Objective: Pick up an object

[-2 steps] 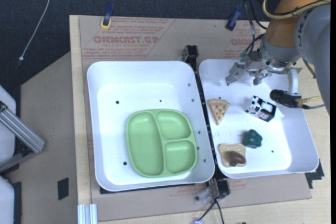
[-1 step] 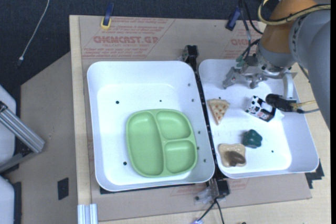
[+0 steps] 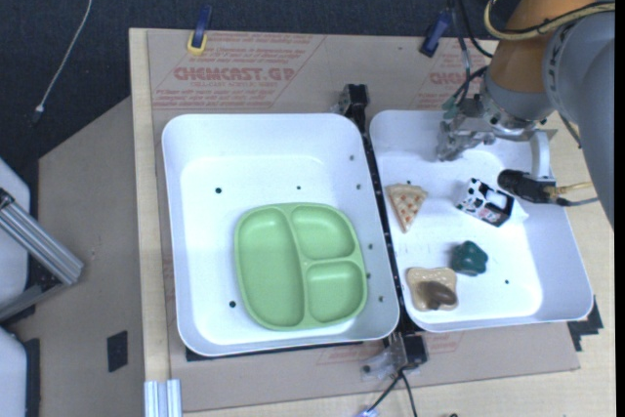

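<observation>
Insp. notes, pick task. No single target is named, so we treat four small items in the right bin as candidates: a waffle-pattern wedge, prob. toy pizza slice; a black-and-white patterned item; a dark green lump; and a tan dish-shaped piece. We take the pizza slice as ref. landmark.

The black-and-white item lies to the right of the slice, level w/ it. The green lump sits below and right of the slice; the tan piece is below the slice, near the bin's front wall. All four rest apart from one another on the bin floor, none stacked, which in our judgement leaves room for a top-down approach on each.

The gripper hangs above and right of the slice, at the rear of the right bin, well apart from every item. We see nothing between its fingers; it carries no load. How wide it stands we cannot tell, the tip being small and partly masked by the wrist. Judgement: pick not yet made; arm positioned high at the back prob. as staging before descent.

The left bin, left of the slice across the centre divider, holds one light-green three-compartment tray, compartments bare, lying flat toward the front.
</observation>
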`<move>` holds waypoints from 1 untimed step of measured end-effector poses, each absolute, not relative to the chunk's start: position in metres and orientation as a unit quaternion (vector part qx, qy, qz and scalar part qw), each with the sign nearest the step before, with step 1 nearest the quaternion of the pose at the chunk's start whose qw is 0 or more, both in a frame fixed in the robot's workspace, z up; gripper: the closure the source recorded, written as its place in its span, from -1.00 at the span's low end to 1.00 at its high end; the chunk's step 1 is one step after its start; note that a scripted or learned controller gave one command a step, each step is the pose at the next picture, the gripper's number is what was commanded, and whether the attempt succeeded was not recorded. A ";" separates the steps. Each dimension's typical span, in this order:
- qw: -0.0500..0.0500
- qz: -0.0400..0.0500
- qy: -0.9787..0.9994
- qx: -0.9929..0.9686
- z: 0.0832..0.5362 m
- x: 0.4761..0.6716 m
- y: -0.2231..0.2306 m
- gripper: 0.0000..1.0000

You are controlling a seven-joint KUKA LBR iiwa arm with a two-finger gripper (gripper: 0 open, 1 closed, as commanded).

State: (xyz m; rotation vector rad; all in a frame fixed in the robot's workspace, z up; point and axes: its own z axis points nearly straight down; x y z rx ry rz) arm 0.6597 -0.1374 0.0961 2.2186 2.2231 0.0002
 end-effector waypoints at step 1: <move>0.002 0.001 0.708 0.707 0.141 0.661 -0.132 1.00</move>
